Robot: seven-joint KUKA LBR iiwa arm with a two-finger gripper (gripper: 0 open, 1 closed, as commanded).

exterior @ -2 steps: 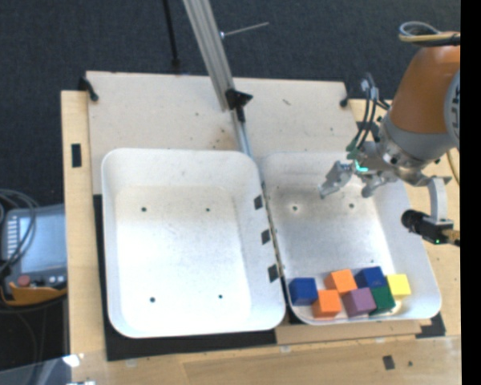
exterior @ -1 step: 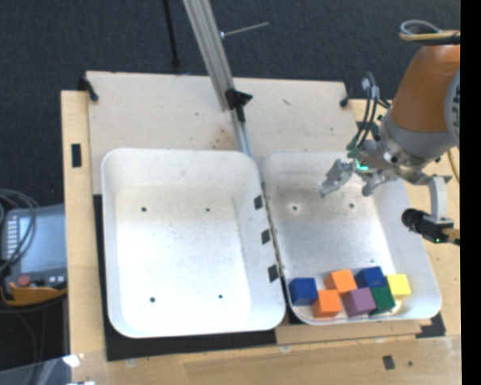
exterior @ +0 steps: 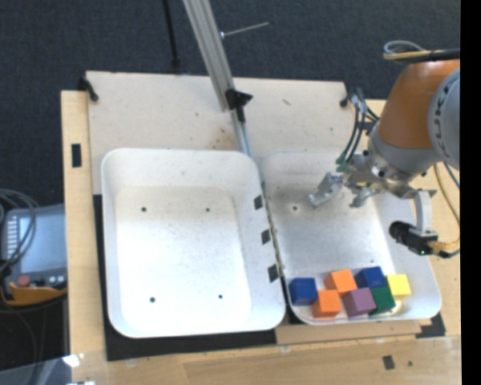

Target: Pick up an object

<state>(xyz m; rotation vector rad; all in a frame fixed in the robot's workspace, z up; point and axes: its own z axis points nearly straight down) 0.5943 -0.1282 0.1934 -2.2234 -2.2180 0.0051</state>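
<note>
Several small coloured blocks lie clustered at the near edge of the right bin (exterior: 305, 223): a blue block (exterior: 303, 289), an orange block (exterior: 342, 280), a second orange block (exterior: 328, 302), a purple block (exterior: 357, 301), a green block (exterior: 382, 298), another blue block (exterior: 372, 277) and a yellow block (exterior: 398, 285). My gripper (exterior: 341, 191) hangs over the far right part of this bin, well above and behind the blocks. Its fingers (exterior: 325, 189) stand apart with nothing between them.
The left bin (exterior: 184, 239) sits beside the right one, their rims touching. A slanted aluminium post (exterior: 212, 46) rises from the bench behind the bins. Cables and a black connector (exterior: 413, 237) hang off the arm's wrist at the right bin's edge.
</note>
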